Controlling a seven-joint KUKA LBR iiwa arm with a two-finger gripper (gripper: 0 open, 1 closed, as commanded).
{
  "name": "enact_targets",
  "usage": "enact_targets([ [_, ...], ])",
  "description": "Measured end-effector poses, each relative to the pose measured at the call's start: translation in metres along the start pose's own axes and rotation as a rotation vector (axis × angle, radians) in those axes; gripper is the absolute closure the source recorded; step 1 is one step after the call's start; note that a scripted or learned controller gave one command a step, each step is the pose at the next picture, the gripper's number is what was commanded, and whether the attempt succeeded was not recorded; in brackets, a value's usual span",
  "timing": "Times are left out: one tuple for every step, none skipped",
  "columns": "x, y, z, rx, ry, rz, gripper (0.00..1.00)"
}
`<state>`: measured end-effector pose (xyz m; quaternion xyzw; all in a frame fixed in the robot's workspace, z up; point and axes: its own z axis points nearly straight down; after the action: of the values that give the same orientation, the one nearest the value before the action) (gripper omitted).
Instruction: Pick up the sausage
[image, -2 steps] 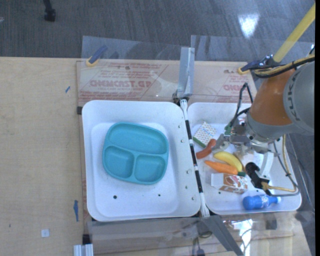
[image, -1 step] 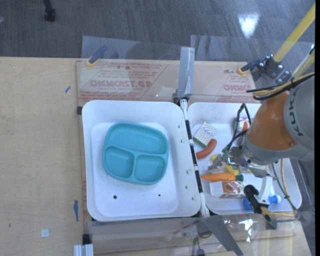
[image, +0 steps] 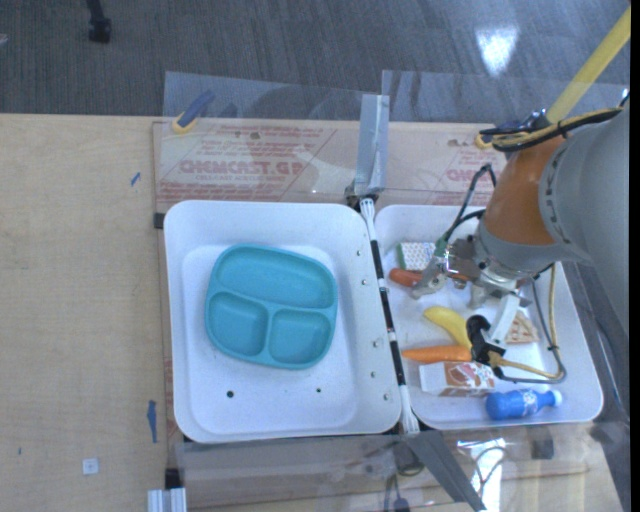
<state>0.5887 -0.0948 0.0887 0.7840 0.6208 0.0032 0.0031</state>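
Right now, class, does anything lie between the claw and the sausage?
Nothing visible does. The claw sits right beside the sausage near the right bin's left wall; the banana and carrot lie off that line.

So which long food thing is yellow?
The banana, in the middle of the right bin. The carrot just below it is orange, and the sausage above it is reddish.

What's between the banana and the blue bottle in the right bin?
Camera view: an orange carrot and a flat white packet lie between the banana and the blue bottle.
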Motion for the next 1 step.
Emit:
enact_targets([
  [0.0125,0.0558,0.0014,0.003,-0.001,0.024,0.0],
])
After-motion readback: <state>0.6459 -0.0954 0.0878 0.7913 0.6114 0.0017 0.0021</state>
